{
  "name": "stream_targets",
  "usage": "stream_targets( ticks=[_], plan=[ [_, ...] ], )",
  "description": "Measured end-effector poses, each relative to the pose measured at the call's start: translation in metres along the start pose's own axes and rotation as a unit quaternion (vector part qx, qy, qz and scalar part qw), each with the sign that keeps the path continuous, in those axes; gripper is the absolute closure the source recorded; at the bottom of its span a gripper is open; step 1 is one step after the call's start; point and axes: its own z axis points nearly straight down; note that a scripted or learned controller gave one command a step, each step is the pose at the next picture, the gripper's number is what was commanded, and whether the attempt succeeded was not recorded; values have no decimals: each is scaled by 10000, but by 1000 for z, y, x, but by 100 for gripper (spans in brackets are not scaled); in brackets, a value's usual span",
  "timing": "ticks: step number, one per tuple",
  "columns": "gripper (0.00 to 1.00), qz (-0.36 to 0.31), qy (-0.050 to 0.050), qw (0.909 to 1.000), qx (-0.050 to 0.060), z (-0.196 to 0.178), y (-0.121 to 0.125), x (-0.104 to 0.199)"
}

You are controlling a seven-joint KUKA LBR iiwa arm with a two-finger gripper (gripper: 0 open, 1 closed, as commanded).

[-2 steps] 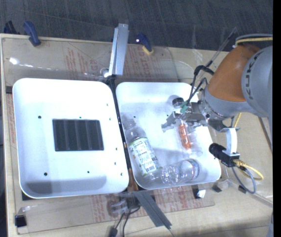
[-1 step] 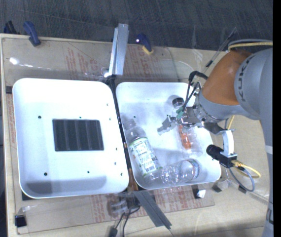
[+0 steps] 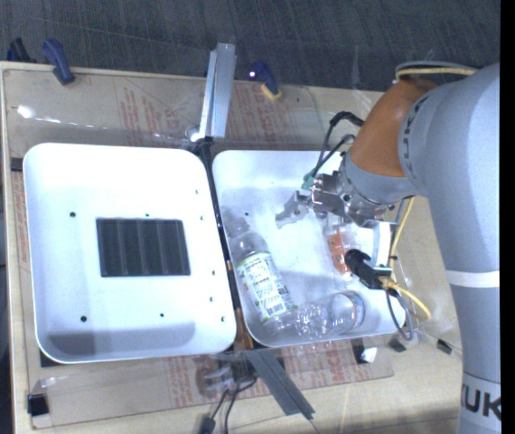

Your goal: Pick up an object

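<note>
I have the gripper [image 3: 295, 208] low over the upper middle of the right bin [image 3: 239, 172], and from this slanted angle I cannot tell whether its fingers stand wide or narrow, nor is anything visibly caught between them. The likeliest target, a clear bottle with a white label [image 3: 259, 274], lies below and a little to the left of the fingers, close to the bin's left wall, its long axis running from cap at upper left to base at lower right. A second clear bottle [image 3: 332, 314] lies farther below, along the near wall, lying roughly crosswise. A small orange item [image 3: 337, 250] sits just to the right of the fingers and below them, under the wrist; what it is I can't make out. In my judgement the next move hinges on travelling down-left and closing across the labelled bottle's narrow width.
</note>
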Motion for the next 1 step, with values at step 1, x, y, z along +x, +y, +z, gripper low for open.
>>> stream_targets(
  ticks=[1],
  plan=[
    [0,-361,7,9993,12,-13,-35,-12]
  ],
)
